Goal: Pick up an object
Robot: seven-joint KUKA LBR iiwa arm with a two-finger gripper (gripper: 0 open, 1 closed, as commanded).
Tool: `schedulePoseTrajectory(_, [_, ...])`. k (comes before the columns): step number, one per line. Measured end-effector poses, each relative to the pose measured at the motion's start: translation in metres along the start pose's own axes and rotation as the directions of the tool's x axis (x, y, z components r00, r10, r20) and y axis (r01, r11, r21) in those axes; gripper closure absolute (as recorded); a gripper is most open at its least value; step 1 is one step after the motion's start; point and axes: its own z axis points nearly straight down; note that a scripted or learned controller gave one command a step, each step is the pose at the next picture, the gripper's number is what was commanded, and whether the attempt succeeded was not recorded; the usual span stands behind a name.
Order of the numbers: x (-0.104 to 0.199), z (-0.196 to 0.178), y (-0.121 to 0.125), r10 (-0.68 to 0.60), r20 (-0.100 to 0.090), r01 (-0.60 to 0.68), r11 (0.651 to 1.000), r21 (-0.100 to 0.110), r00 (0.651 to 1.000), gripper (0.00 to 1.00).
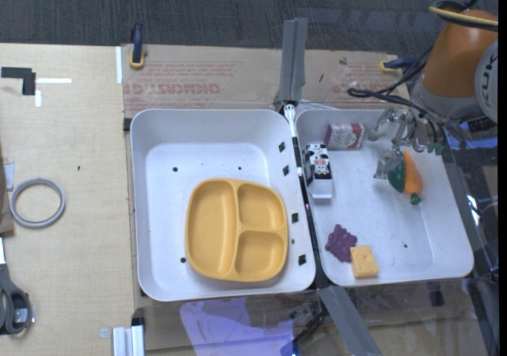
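pincer (394, 162) lowered at the toy carrot (411, 178) in the right bin (444, 243), its opening not discernible | carrot lies against it, evidently the target | purple grapes (341, 243) and yellow sponge block (364, 262) left near front wall | yellow divided plate (236, 229) kept in left bin (158, 188)

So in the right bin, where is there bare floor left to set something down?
The right bin has bare floor in its middle, bordered by the carrot above, the purple grapes and yellow block on the left, and its right wall. The top is crowded: the gripper, a small packet and a carton.
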Motion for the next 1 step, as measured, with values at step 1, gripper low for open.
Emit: schedulePoseTrajectory(1, [0.0074, -0.0394, 0.0101, -0.183, 0.002, 0.183, 0.983, 0.001, 0.983, 0.0])
